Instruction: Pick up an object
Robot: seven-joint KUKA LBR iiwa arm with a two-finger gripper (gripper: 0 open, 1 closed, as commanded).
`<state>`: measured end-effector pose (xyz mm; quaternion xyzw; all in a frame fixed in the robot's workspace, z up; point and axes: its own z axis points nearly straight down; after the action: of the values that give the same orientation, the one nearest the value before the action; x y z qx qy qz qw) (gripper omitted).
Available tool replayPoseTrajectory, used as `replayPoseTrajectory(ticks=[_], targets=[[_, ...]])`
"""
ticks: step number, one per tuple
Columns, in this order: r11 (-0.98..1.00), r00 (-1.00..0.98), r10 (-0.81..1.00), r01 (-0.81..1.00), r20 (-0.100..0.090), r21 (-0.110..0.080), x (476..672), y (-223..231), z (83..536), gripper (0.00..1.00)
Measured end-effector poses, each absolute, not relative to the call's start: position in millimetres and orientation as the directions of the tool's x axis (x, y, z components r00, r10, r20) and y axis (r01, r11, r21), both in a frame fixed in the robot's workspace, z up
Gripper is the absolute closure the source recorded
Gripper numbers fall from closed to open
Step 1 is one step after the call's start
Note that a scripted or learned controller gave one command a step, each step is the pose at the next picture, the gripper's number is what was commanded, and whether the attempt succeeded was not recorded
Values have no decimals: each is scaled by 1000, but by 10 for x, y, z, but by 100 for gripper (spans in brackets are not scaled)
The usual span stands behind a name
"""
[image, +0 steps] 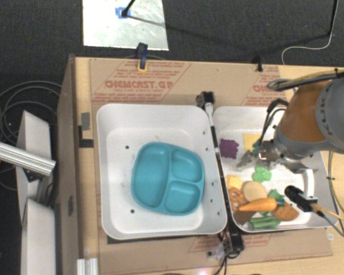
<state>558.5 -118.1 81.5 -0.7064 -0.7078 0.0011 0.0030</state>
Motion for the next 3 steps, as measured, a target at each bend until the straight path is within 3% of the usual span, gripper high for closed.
replayPoseTrajectory(ticks=[1, 2, 3], targets=[[8, -8, 1000, 1000, -2, 12, 6636, -1127, 867, 0], [-2, 2, 1000, 1000, 1, -5, 5841, -1338, 853, 0], [-2, 2, 1000, 1000, 1, -5, 5191, -1350, 837, 0]])
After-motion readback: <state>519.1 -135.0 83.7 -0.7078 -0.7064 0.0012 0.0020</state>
